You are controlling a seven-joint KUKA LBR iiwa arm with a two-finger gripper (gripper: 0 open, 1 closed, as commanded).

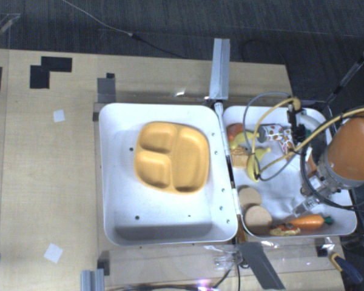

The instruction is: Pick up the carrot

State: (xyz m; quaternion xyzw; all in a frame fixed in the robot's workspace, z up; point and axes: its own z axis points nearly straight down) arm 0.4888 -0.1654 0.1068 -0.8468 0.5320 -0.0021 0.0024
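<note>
Orange and slim, the carrot (307, 221) lies along the near wall of the right bin (346, 228), close to that bin's near right corner, its length running roughly left to right. Just to its left sit a small reddish-yellow piece (284, 228) and two round tan pieces (255, 206), and farther back in the same bin are a red and yellow cluster of toy food (238, 143) and a loop of yellow cable (262, 162). The left bin (118, 180) holds a yellow divided tray (172, 156).

The arm comes in from the right, its orange band (353, 149) hanging over the right bin, and the tool (309, 207) reaches down just above the carrot's middle. Whether its tips are spread or closed I cannot tell from this slant, and nothing shows the carrot gripped.

To do this step well, I judge the tool should straddle the carrot across its narrow width, not along its length, and come down at the thick middle rather than at the tapered end. The bin wall right beside the carrot is the main hazard: the far-side tip needs room between carrot and wall, so a slight nudge toward the bin's centre may help. Closing should be firm, since the smooth skin will probably slip. Lifting straight up avoids dragging the small neighbour beside it.
</note>
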